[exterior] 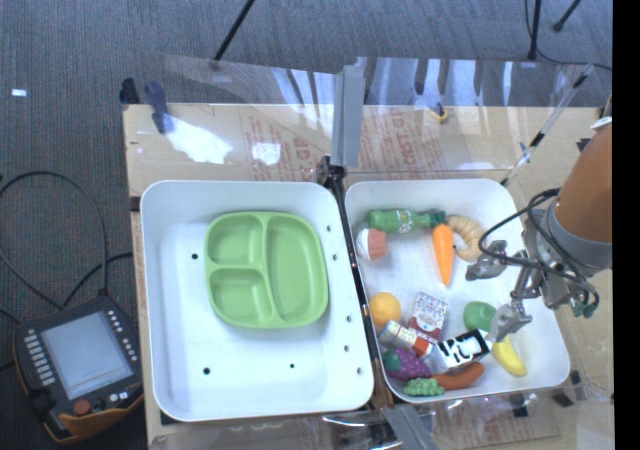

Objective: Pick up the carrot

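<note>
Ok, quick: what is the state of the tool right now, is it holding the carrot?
Tool: whether open or closed cannot be told; it holds nothing visible. It hangs over the right bin, apart from the carrot.

**Colour rundown of the two bins**

Both bins are plain white: the left bin and the right bin; the divided plate in the left one is light green all over; over on the right, the carrot is bright orange with a green top; the banana is yellow; there's a green round fruit, purple grapes, an orange-yellow ball and a reddish sausage; a small carton is white with red print; the arm is grey with an orange band; the table is brownish with faded red lettering; the pendant is dark grey with orange trim.
</note>
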`<state>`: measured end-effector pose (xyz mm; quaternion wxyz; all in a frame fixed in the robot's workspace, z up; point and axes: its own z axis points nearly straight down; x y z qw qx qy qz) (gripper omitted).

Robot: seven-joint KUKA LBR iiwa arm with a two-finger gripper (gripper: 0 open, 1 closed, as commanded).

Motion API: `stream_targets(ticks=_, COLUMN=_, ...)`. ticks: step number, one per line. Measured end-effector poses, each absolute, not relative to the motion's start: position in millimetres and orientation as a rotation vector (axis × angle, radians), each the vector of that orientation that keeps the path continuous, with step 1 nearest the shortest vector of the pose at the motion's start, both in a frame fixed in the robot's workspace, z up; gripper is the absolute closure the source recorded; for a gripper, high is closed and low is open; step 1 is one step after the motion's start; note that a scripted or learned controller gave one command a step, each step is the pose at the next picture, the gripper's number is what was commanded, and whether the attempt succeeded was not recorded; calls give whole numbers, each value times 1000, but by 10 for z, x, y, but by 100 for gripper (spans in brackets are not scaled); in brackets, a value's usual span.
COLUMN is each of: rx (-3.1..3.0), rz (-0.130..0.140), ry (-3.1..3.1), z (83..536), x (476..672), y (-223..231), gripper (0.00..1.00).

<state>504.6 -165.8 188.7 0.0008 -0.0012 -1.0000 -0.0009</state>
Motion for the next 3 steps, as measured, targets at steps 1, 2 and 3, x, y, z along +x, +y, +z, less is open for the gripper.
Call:
stream_targets(ticks=1, rx=-236, rz=-2, ry=-3138, z=1003, x=5714, y=-1290, gripper=0)
stream_targets(ticks=2, rx=-325, rz=0, ry=-3130, z=954, x=6228, y=-1298, gripper=0)
stream_targets(ticks=3, rx=-650, rz=-2, ry=-3094, z=968, x=5935, y=-1319, gripper=0)
